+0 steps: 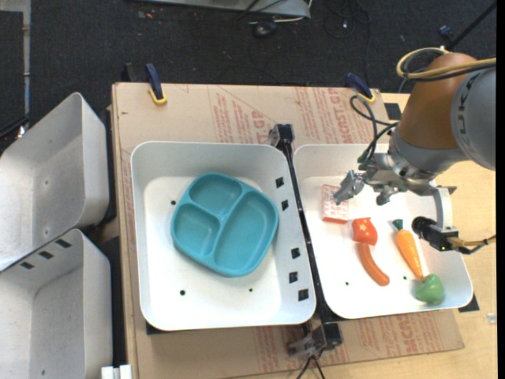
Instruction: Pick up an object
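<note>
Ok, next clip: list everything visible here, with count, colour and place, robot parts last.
bins: two, white, side by side on the bench
plate: one, teal, three compartments, in the left bin
packet: one, white and red, upper left of the right bin
pepper: one, red, centre of the right bin
sausage: one, orange-red, below the pepper
carrot: one, orange, right of the sausage
green toy: one, lower right corner
end effector: one, grey, above the packet
arm: one, grey with orange band, from the right
</note>
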`<state>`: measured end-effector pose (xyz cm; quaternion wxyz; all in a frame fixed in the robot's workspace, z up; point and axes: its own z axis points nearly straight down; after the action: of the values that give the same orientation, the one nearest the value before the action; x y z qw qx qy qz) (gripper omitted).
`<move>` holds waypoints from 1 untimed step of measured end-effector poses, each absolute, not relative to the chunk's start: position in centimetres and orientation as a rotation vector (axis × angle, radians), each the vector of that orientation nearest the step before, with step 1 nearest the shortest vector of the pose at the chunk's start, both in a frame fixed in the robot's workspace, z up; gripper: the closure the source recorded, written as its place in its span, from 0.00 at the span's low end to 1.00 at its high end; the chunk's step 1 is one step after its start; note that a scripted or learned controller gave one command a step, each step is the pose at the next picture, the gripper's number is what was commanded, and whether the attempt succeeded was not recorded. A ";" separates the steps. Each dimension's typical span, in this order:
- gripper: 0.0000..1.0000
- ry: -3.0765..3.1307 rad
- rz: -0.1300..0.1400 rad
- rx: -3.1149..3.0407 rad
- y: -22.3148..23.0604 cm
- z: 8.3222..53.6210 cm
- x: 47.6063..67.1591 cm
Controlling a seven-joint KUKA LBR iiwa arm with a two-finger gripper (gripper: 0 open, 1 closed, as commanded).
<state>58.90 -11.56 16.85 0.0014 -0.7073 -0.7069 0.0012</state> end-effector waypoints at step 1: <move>0.00 -2.218 0.003 -2.222 -12.1 12.4 59.0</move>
<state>59.01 -12.11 12.39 0.0012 -0.7078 -0.7064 0.0011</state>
